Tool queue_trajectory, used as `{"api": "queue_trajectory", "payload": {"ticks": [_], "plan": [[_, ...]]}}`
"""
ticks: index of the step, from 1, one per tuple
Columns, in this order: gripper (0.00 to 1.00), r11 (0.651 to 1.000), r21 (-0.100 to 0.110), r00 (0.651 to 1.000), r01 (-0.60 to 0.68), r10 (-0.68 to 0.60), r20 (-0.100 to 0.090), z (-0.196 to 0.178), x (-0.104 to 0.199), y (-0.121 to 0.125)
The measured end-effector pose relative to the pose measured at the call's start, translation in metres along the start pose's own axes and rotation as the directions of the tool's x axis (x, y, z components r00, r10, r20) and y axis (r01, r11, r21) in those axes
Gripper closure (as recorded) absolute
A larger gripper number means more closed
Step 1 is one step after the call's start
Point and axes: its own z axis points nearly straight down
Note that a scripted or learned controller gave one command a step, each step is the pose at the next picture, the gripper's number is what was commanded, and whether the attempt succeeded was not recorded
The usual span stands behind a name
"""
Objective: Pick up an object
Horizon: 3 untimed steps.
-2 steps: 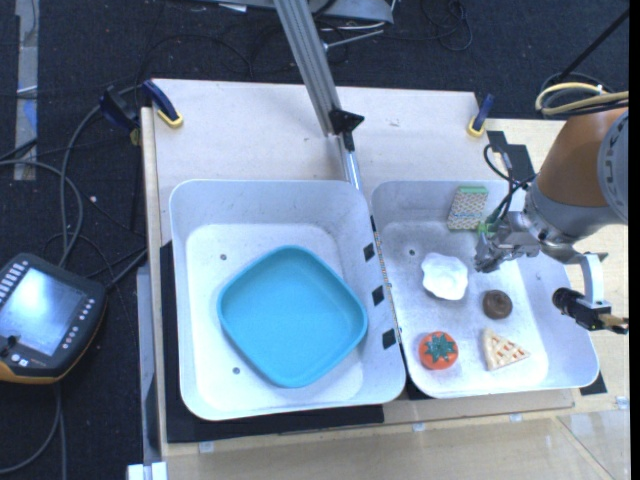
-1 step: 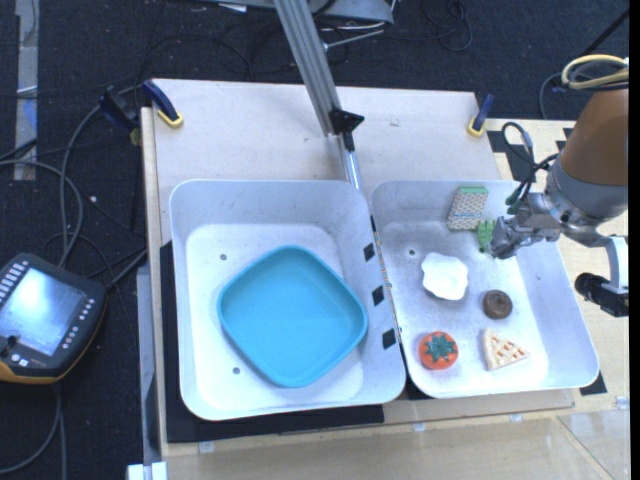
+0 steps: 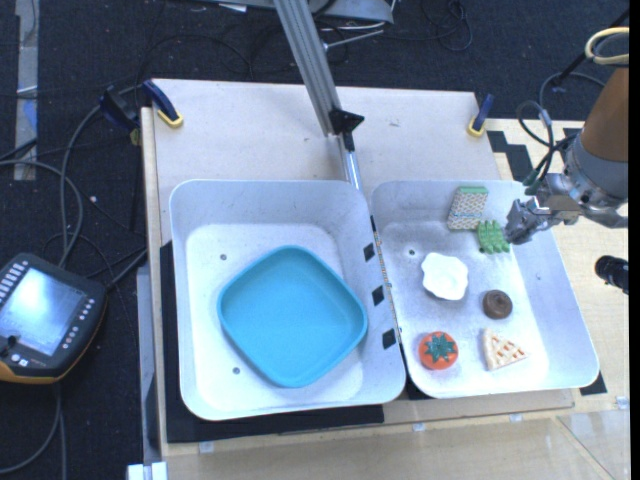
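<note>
Two shallow white bins: left [image 3: 200, 218] with square blue plastic dish [image 3: 291, 315], right [image 3: 560, 308] with toys. Small green spiky toy [image 3: 491, 236] beside gripper [image 3: 522, 223], finger state unclear. Best: centre over toy, descend straight.

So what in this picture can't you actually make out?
- Tool, camera view: too small and dark to tell whether it grips anything; it sits right by the green toy.
- Arm: cut off by the right edge.
- Speckled block: too small to identify.
- Handheld screen on the floor: glare blurs its display.
- Left bin: the blue tray covers much of its floor.
</note>
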Motion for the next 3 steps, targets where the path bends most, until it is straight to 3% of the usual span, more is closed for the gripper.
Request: {"api": "queue_trajectory", "payload": {"ticks": [1, 3], "plan": [[1.0, 1.0, -0.001, 1.0, 0.0, 0.0, 0.0, -0.053, 0.0, 0.001], [1.0, 1.0, 0.004, 1.0, 0.005, -0.005, -0.002, -0.057, 0.105, 0.019]]}}
